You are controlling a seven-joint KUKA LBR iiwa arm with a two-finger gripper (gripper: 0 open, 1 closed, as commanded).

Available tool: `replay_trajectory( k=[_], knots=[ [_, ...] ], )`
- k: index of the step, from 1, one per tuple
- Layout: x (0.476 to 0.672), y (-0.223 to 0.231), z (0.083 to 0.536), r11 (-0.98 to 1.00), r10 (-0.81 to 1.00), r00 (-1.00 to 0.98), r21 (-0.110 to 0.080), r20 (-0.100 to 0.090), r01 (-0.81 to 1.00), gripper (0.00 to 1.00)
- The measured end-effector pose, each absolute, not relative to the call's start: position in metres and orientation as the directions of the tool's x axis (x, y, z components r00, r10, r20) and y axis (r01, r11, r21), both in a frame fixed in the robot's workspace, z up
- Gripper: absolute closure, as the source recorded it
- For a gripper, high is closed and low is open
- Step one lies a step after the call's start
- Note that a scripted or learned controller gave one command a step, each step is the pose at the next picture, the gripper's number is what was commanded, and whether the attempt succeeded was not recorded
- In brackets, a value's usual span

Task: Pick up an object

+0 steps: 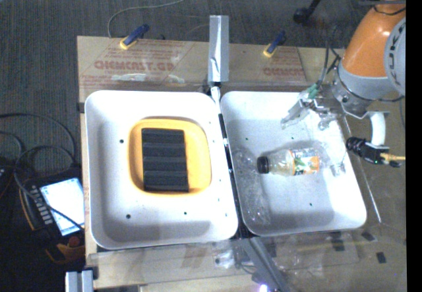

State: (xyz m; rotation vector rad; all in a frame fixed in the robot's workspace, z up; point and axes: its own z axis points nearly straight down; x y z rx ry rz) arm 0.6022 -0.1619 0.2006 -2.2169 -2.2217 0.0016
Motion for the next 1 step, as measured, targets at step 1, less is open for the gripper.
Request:
replay_trajectory(
  k=[1],
  knots=[
    [0.5975,-0.1843,0.095,0.103,0.995,-0.103,0.002,0.0,0.995,0.0]
  ],
)
